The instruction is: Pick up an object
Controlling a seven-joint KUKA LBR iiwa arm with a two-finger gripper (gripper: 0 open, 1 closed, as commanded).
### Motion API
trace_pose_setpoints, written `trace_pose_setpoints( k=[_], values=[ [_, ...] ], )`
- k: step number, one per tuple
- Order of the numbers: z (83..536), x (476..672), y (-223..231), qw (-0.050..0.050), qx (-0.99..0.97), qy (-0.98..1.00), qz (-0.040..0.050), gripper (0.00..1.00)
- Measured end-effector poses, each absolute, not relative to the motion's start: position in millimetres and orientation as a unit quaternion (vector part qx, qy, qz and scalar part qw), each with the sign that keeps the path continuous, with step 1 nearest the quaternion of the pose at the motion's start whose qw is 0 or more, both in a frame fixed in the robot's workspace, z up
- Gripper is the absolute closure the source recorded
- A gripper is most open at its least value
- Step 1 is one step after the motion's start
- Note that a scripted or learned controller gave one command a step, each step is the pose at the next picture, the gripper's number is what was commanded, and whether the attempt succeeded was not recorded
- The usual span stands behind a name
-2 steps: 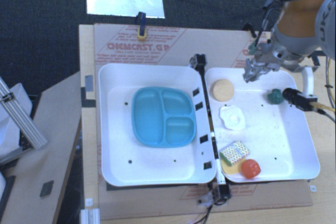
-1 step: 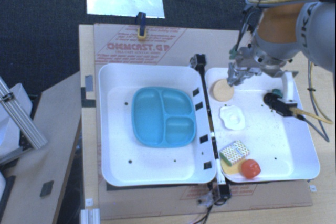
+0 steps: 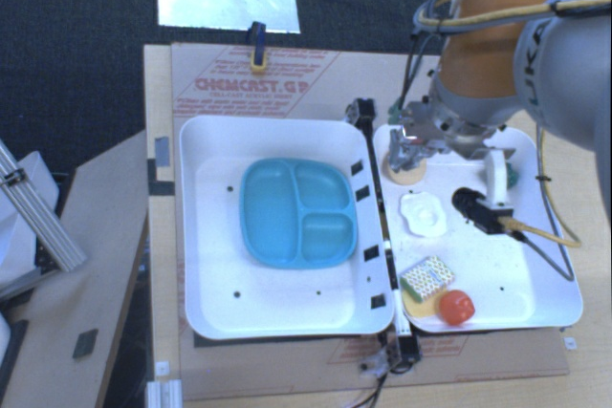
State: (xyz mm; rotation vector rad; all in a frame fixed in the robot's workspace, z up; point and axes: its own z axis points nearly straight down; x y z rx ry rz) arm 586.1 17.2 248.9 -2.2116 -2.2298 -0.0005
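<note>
Under the pincer [image 3: 405, 151] — tan disc [image 3: 405, 172], not lifted | grip state: cannot tell | pick-up left to do

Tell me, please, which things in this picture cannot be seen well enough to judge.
- Gripper, camera view: the wrist above covers it, so open or shut is unclear.
- Tan round object, right bin: partly under the gripper; contact cannot be told.
- Green item: mostly behind a white upright piece.
- Checkered block: pattern too small to identify.
- Arm: cut off by the right edge.
</note>
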Motion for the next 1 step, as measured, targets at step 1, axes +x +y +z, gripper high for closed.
trace_pose_setpoints(
  k=[1],
  values=[
    [249.8, 564.7, 63.7, 0.001, -0.704, -0.710, -0.0005, 1.00]
  ],
)
